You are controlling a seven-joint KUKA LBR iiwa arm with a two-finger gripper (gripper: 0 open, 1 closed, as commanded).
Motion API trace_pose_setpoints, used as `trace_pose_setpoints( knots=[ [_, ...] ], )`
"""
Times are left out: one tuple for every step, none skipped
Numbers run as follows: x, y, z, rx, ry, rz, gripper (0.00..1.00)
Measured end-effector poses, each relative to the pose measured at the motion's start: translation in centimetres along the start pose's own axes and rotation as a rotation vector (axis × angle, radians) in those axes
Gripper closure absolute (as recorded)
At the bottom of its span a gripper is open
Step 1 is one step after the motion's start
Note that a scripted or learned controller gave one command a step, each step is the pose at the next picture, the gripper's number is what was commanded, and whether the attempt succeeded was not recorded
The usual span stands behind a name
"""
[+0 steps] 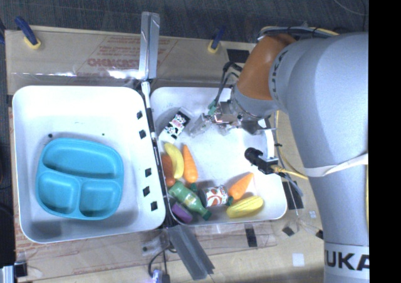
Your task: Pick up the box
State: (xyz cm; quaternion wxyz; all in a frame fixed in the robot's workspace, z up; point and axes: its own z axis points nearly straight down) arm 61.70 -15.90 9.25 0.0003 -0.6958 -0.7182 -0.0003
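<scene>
Camera view: the arm's hand (210,119), its grip impossible to tell, hovers in the right bin (276,210) just beside the black-and-white box (177,124) at the bin's upper left, the approach apparently needing a leftward shift before closing.

The grey arm (326,125) was cropped at the right edge; the small metallic gripper (210,119) appeared blurred, its state indeterminate.

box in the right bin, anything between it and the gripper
Nothing visible does. The box lies at the right bin's upper left, and the gripper sits just to its right with bare bin floor between. The banana and carrot lie below it, off that line.
</scene>
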Motion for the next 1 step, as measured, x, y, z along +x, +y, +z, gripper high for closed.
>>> trace_pose_setpoints(
  knots=[
    [-5.03, 3.9, -0.01, 0.001, -0.001, -0.009, 0.0]
  ],
)
